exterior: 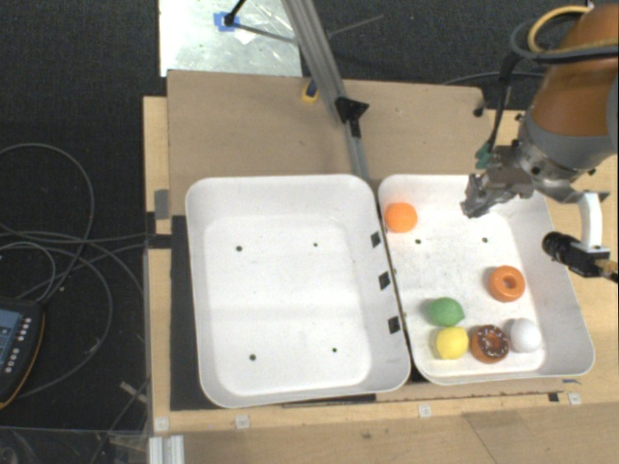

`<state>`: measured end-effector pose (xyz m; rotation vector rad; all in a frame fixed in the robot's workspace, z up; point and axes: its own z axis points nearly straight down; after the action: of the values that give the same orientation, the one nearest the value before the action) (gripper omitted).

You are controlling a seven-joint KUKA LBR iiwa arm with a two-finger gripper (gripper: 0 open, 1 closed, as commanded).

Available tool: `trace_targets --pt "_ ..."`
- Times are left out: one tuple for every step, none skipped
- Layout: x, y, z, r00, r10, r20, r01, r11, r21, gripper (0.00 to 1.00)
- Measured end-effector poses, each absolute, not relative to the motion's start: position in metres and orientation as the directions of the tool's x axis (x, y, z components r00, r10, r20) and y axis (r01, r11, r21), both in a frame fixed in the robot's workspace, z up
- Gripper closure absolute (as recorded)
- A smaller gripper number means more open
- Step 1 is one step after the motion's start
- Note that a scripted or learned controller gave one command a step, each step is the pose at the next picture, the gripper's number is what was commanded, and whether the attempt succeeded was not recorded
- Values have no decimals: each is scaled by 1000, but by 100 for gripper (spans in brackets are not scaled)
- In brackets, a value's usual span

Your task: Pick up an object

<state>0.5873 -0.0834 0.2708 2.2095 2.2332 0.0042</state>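
Gripper [481, 201] is seen in the upper right of the frame, hanging over the far part of the right bin [571, 303], near that bin's upper edge. Nothing is seen between the fingers; whether the jaws are spread or closed cannot be told from this angle, since the tip is small and dark. Arm [578, 95] enters from the right edge, with its orange band above the wrist.

Six objects are seen in the right bin:
- orange ball [400, 217] at upper left of that bin, left of the gripper and apart from it, close to the divider between bins.
- orange ring [506, 283] at mid-right, below the gripper and well apart from it.
- green ball [445, 310] at lower centre.
- yellow ball [452, 342] just below the green one, touching or nearly so.
- chocolate doughnut [489, 343] just right of the yellow ball, apparently touching it.
- white ball [524, 335] just right of the doughnut, close to the lower right corner.

All six are lying on the bin floor; none is lifted.

Left bin [208, 259] is seen at centre-left, with four small dark dots on its floor. Both bins are set on a brown board [251, 124]. Tripod leg [319, 46] runs diagonally from top centre down to the gap between the bins. Black cables [58, 249] and a handheld pendant [14, 341] are lying on the dark floor at left.
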Motion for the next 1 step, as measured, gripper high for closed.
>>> trace_targets --pt "596 -32 271 -11 1000 2 1000 11 3 100"
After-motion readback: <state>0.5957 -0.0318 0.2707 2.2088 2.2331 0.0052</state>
